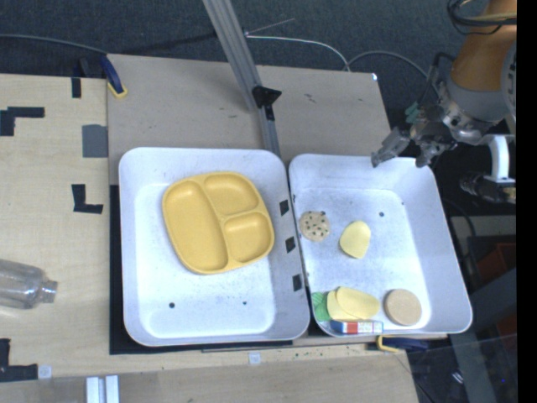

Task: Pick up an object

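While hand (403, 151) hangs with fingers apart, cookie (315, 225) well below-left, untouched

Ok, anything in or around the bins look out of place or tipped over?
One thing: a clear plastic bottle lies on its side on the bench at the far left, outside both bins. In the right bin, a small package sits wedged in the near-left corner. The yellow tray lies flat. The hand hovers over the right bin's far edge.
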`<state>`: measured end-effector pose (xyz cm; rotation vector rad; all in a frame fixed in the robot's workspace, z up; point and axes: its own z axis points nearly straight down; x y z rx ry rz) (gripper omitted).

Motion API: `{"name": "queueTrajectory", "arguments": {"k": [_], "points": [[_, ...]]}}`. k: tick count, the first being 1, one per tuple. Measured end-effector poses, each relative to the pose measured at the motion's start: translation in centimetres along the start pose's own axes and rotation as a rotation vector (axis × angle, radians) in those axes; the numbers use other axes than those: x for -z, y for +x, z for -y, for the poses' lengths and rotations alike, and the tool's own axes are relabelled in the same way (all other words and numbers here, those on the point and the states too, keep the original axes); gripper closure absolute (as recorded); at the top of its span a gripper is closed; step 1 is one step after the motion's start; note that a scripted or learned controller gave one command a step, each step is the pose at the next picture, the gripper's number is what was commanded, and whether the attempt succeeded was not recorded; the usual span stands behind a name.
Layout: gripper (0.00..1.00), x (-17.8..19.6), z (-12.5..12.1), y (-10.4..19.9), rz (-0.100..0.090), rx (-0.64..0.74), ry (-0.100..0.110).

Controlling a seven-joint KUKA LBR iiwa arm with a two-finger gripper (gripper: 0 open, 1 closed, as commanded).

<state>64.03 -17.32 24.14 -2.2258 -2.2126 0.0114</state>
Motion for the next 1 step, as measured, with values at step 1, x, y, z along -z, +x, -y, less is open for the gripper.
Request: {"name": "queueTrajectory", "arguments": {"k": [1], "points": [[0.0,6.77,2.94,-2.51,0.0,0.004,-0.012]]}}
